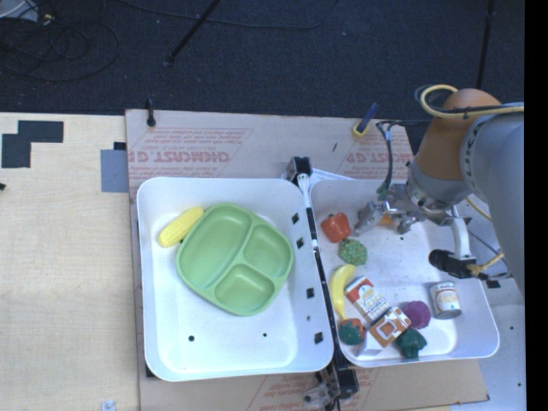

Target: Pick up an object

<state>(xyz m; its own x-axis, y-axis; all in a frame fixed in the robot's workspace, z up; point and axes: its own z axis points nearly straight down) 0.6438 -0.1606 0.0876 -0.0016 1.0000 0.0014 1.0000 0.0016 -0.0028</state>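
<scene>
Gripper [383,215] hung low at far end of right bin [479,336]; whether released or clenched could not be told. Red pepper [336,225] lay just left of it, broccoli [352,252] just beyond. Banana [342,282], carton [366,298], can [443,299] lay nearer front. Judgement: centre over pepper, descend straight, avoid divider wall.

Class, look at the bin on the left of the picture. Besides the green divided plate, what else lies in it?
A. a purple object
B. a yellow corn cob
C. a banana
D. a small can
B: the yellow corn cob lies in the left bin, touching the upper-left edge of the green divided plate.
</scene>
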